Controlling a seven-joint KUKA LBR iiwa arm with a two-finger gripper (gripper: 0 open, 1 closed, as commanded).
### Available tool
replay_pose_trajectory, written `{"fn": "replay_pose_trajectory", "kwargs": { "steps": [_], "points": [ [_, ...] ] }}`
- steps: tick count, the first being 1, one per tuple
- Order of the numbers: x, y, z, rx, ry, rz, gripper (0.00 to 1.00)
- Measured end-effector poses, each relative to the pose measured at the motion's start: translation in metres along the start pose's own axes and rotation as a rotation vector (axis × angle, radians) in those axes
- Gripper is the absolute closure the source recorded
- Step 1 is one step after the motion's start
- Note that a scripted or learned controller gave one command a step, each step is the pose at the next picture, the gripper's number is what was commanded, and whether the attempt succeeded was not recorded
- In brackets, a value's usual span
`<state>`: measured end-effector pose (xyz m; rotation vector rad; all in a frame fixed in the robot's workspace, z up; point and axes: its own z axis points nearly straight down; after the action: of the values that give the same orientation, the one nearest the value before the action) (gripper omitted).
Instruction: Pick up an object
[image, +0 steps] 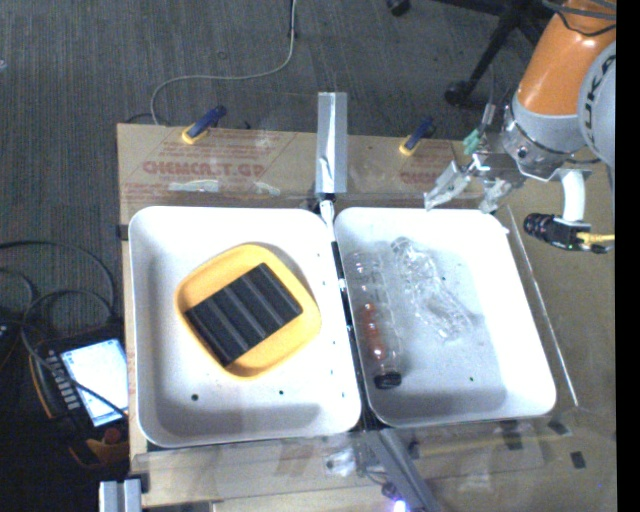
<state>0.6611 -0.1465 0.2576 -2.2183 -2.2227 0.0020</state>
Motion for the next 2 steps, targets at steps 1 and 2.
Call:
{"fn": "replay_pose_trajectory", "kwargs": {
  "steps": [1, 2],
  "points": [
    [0.023, -0.036, 0.081, -0.001, 0.0, -0.248, 0.0],
    [0.036, -0.004, 0.167, -0.013, -0.009, -0.34, 0.0]
  ]
}}
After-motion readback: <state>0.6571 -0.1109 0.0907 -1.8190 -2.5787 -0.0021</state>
